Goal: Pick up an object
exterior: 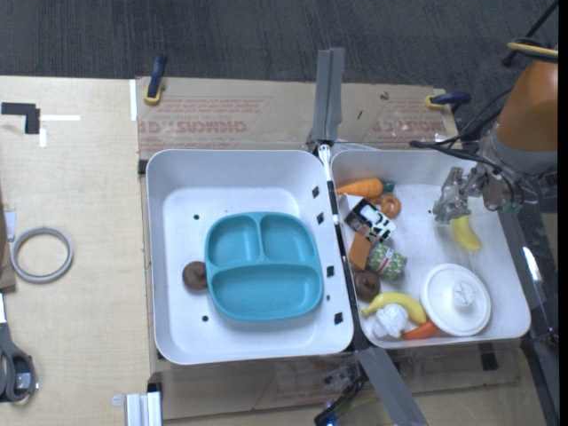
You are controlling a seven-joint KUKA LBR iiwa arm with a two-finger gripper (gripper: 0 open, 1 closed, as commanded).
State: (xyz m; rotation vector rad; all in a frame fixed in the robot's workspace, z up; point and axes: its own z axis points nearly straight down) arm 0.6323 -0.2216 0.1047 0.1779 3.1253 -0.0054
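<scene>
My gripper (451,208) hangs over the upper right part of the right bin (417,160), its fingers slightly apart and open with nothing between them. A small yellow banana-shaped piece (466,233) lies just below and to the right of the fingertips, apart from them. Along the bin's left side are a carrot (359,187), an orange ring (390,206), a black-and-white toy (369,221), a green can (387,262), a brown doughnut (366,283) and a yellow banana (400,303). A white round dish (456,299) sits at the lower right.
The left bin (169,202) holds a blue divided plate (264,265) and a brown doughnut (194,275). On the bench at far left lie a grey tape ring (40,254) and scissors (13,373). A grey divider bar (329,96) runs between the bins.
</scene>
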